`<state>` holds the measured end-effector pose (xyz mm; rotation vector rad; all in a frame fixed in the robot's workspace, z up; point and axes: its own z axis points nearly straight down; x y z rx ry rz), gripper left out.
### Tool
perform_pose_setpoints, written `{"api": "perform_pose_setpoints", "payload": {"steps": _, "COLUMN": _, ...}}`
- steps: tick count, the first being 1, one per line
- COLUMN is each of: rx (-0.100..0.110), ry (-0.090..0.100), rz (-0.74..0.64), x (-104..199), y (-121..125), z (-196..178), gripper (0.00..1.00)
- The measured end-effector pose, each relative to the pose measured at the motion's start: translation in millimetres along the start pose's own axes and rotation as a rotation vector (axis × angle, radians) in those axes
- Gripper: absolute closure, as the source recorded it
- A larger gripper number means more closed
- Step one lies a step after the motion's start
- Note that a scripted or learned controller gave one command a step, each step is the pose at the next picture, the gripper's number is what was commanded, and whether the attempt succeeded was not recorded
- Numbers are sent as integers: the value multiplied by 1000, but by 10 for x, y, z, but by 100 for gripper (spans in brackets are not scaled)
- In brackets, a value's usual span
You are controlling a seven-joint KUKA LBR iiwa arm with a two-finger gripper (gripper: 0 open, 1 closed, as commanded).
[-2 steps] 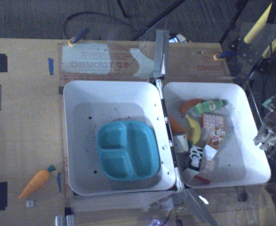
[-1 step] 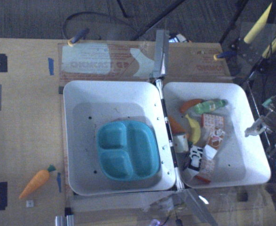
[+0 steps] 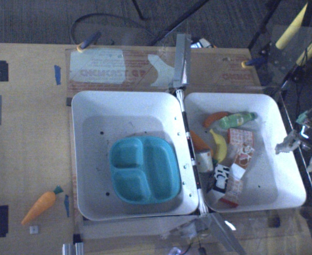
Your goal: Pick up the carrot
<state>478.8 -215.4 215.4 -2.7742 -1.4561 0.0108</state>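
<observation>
Orange carrot with green top point(image 3: 39, 206) lying on wooden bench point(image 3: 23, 158), near left, outside left white bin point(image 3: 86, 105) containing blue divided tray point(image 3: 144, 169). Jaws' state: cannot tell.

Even overhead light; soft blur; bluish cast; faint shadows

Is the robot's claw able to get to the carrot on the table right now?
Probably not easily. The carrot lies on the bench left of the left bin, while the claw sits at the right bin's far edge. Both bins lie between them.
</observation>
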Motion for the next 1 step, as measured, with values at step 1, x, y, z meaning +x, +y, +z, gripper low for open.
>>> {"api": "perform_pose_setpoints", "payload": {"steps": 1, "rx": -4, "ry": -1, "rz": -291, "x": 31, "y": -18, "z": -210, "gripper": 0}}
